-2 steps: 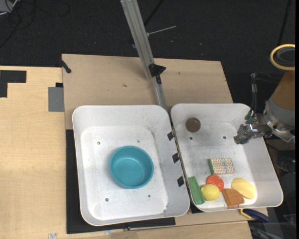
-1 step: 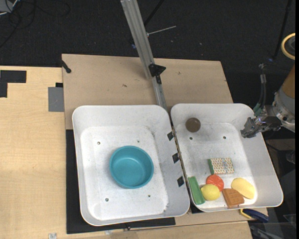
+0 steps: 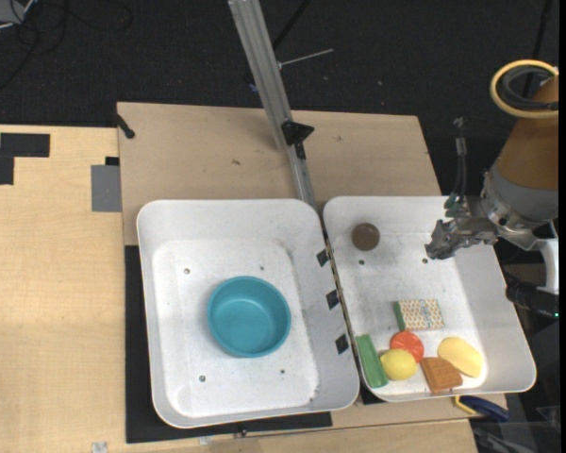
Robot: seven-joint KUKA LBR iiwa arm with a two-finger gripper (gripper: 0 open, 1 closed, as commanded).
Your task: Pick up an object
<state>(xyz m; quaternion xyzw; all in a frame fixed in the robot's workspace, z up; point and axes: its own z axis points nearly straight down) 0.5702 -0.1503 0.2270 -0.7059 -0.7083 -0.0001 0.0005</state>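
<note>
The hand (image 3: 445, 239) hangs over the upper right part of the right bin (image 3: 519, 347), and it cannot be told what state it is in. The nearest thing is a brown ball (image 3: 365, 236) to its left, apart from it, while a sponge (image 3: 419, 313), a tomato (image 3: 407, 343), two lemons (image 3: 398, 364) and a green stick (image 3: 371, 360) crowd the bin's near end, and a teal bowl (image 3: 249, 315) sits in the left bin (image 3: 160, 253). A drop from here would likely meet bare floor, the ball could roll off under a glancing touch, and a reach into the tight cluster might shove neighbours aside instead of catching one.

Grey arm (image 3: 519, 192), orange band (image 3: 533, 149), dark metal gripper (image 3: 445, 241)
</note>
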